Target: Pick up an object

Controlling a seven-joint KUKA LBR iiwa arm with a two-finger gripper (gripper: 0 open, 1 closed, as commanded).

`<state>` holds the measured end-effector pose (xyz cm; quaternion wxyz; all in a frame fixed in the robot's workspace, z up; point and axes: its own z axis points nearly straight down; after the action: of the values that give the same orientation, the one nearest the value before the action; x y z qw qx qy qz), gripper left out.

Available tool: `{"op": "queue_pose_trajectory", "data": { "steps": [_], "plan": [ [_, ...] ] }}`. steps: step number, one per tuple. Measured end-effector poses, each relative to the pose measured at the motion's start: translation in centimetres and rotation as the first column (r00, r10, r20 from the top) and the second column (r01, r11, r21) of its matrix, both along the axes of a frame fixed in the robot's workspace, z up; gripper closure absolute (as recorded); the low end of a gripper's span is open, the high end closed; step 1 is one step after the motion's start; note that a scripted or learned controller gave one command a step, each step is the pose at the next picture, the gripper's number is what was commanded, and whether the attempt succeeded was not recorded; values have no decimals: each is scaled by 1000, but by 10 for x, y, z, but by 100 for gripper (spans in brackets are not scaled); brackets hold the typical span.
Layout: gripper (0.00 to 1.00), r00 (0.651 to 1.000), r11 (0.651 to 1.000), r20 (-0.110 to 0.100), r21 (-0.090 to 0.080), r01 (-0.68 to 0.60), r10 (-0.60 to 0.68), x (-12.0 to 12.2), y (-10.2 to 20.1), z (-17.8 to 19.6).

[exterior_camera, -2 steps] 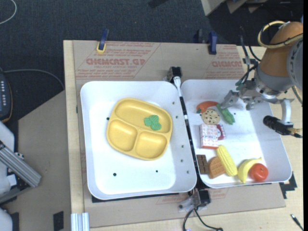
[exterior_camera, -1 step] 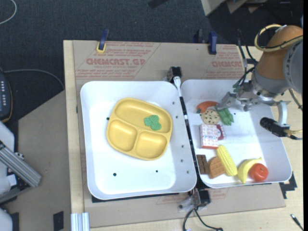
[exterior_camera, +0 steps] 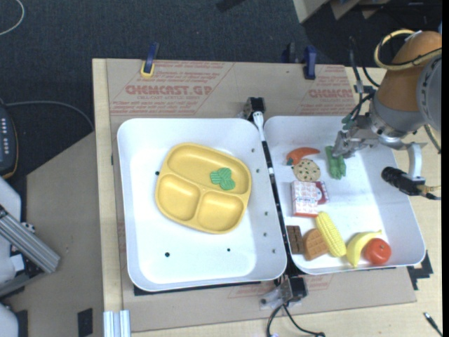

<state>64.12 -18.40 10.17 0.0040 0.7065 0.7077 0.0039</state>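
Nearest the lens, low in the right bin (exterior_camera: 410, 220): tomato (exterior_camera: 379, 250), banana (exterior_camera: 358, 246), corn cob (exterior_camera: 330, 234), brown pieces (exterior_camera: 309, 244). Above the corn: pink-and-white packet (exterior_camera: 306, 197), then cookie (exterior_camera: 306, 170), then orange carrot (exterior_camera: 303, 154). Right of the cookie: green piece (exterior_camera: 337, 165), directly beneath the gripper (exterior_camera: 342, 148). Finger state: cannot tell, tips merging with the green. Best to centre over the green piece, descend straight, close firmly, lift slowly. Left of the cookie: yellow tray (exterior_camera: 200, 188) with green item (exterior_camera: 223, 178).
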Motion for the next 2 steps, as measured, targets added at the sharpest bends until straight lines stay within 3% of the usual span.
{"op": "queue_pose_trajectory", "data": {
  "steps": [2],
  "plan": [
    [100, 1000, 1000, -2, -3, 0, 0, 12, 11, 117]
  ]
}}
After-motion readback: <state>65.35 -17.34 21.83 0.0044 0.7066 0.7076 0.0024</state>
